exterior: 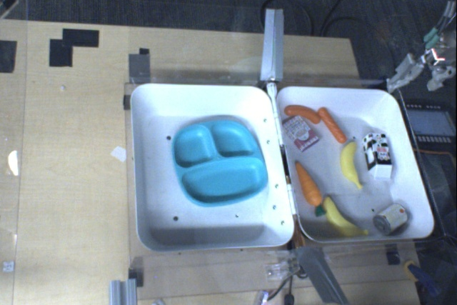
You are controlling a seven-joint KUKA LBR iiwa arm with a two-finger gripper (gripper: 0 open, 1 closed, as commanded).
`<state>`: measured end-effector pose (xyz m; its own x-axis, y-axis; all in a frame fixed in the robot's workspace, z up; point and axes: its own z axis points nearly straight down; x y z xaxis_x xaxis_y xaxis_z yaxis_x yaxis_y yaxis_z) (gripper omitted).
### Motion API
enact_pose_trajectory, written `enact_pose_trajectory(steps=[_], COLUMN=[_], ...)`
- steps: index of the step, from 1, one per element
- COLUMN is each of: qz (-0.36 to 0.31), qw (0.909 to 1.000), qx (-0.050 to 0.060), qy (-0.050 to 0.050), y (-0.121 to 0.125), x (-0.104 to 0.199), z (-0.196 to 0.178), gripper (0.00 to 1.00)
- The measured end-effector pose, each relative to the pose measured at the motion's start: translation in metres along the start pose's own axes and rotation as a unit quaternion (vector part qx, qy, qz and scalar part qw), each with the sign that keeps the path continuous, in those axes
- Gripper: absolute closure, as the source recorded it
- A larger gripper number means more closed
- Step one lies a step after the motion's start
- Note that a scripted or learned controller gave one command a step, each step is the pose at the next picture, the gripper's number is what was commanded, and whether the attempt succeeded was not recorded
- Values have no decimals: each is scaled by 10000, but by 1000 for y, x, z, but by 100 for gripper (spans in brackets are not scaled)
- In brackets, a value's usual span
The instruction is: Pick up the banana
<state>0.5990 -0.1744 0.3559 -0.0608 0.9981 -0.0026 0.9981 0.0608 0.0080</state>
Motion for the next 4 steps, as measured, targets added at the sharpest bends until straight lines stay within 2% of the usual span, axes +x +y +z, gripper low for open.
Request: enact_pose_trajectory(steps=[1, 2, 3, 4], qz=[471, 152, 151, -45], qw=[9989, 9998, 9998, 9995], qx=[20, -144, -142, -280], qy=[4, -67, -68, -148], y=[-77, -46, -46, -69], x=[-26, -4, -4, 26], z=[154, 243, 243, 248], gripper=[0, 0, 0, 0])
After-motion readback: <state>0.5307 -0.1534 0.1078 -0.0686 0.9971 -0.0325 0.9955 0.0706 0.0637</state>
